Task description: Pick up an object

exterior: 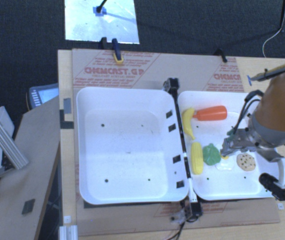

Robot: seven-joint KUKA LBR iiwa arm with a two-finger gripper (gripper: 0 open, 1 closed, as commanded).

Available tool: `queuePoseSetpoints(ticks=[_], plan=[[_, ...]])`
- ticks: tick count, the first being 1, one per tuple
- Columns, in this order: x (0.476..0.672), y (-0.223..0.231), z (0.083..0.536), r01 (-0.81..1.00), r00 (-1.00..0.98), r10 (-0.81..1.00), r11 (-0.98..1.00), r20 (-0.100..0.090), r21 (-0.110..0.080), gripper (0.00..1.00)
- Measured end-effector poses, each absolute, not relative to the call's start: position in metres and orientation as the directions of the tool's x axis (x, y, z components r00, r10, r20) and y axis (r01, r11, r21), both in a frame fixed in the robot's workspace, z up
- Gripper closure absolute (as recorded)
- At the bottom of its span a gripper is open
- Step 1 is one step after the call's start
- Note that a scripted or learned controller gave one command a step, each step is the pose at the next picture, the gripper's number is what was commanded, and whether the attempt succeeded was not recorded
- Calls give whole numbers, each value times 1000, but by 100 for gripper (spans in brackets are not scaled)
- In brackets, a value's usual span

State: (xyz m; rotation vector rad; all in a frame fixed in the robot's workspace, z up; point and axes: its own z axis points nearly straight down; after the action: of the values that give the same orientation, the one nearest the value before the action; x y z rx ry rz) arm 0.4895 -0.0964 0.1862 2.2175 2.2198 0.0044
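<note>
1. Two shallow white bins sit side by side on the bench. The left bin [127,144] lies at nine o'clock of the view; the right bin [212,189] at three o'clock holds all the objects.

2. Inside the right bin: an orange carrot-like piece [211,113] toward twelve o'clock, a yellow banana [188,122] just beside it at its nine o'clock, a yellow corn cob [196,157] along the bin's left wall, a green leafy piece [211,154] touching the cob's right side, a round cookie [245,161] toward four o'clock, and a small pale piece [224,166] between the green piece and the cookie.

3. The arm [280,114] reaches in from three o'clock, and the gripper [231,146] hangs low over the middle of the right bin — just at the green piece's three o'clock edge and at the cookie's ten o'clock.

4. The wrist body covers the tips, so I cannot tell whether the pincer is spread or closed, nor whether anything sits in it.

5. Judged step: the descent or grasp attempt, with no object seen lifted. The likeliest target is the small pale piece or the green piece, being nearest.

6. The next move, as I judge it, calls for closing squarely on one item and rising straight — the crowding of green piece, cob and pale piece means a sideways nudge could push the target away or catch two at once.
</note>
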Motion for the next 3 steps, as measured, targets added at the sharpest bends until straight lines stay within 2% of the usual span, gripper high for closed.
queuePoseSetpoints(ticks=[1,2,3], plan=[[531,-41,271,1000,-12,1000,12,1,13,100],[527,-14,359,1000,-9,1000,9,1,11,100],[519,67,404,1000,-13,1000,13,3,7,100]])
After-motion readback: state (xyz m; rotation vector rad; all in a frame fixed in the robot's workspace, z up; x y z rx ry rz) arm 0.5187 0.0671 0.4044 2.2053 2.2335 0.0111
